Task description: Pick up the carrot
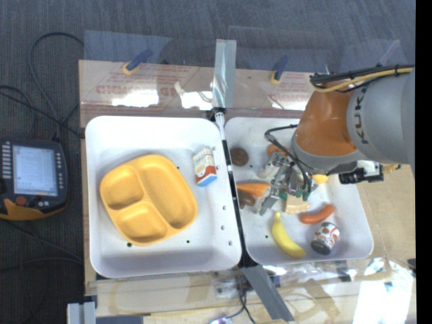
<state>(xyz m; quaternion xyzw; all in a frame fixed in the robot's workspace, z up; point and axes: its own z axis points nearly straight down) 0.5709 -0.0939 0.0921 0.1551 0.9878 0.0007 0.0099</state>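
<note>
gripper (270, 200) positioned right of centre frame, over carrot (251, 190) | finger state cannot be told | placement judged as pre-grasp alignment

A yellow tray (148, 199) with three parts sits in the left bin (98, 248). A small carton (204, 166) stands near it. The right bin (358, 248) has a banana (287, 237), a sausage (317, 214) and a little can (325, 237).

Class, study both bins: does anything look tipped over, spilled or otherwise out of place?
Little stands out. The small carton in the left bin lies on its side beside the yellow tray, not in it. The can in the right bin lies tilted. Nothing looks spilled.
</note>
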